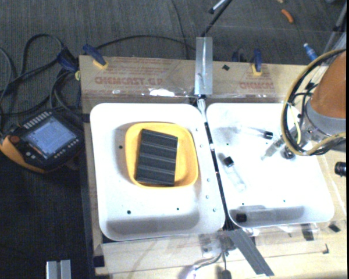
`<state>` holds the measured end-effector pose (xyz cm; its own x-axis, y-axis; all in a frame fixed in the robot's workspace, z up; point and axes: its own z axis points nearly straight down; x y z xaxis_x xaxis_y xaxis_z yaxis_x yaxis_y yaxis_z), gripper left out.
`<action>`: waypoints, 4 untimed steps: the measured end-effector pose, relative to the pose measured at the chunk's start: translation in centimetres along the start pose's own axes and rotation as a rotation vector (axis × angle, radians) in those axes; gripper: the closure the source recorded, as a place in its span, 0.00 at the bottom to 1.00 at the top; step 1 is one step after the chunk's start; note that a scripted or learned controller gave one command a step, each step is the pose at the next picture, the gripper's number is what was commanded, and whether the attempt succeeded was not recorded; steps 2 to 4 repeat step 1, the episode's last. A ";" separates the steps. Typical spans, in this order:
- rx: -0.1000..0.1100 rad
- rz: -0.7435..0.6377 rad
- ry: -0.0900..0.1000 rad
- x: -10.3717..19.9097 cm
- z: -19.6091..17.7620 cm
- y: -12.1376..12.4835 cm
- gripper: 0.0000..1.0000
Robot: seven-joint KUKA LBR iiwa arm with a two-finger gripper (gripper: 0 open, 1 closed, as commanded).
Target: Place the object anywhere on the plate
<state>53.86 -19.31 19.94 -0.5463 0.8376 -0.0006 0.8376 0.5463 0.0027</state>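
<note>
The dark ribbed block (157, 156) already lies flat on the yellow plate (132, 138), near its middle, inside the left bin (107, 173) (so the placing looks done, with only the arm's retreat left, as I judge it). The gripper (281, 149) sits well apart from the plate, over the right bin (291, 190); whether it is released or clenched I cannot tell.

1. The desk (134, 80) is light wood and carries two white bins side by side.
2. The left bin (104, 173) touches the right bin (302, 185) along the middle.
3. Two clamps (95, 57) grip its far edge.
</note>
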 end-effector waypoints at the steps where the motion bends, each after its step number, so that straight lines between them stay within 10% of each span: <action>1: 0.000 0.000 0.000 0.0 0.0 0.0 0.00; 4: 0.000 0.000 0.000 0.0 0.0 0.0 0.00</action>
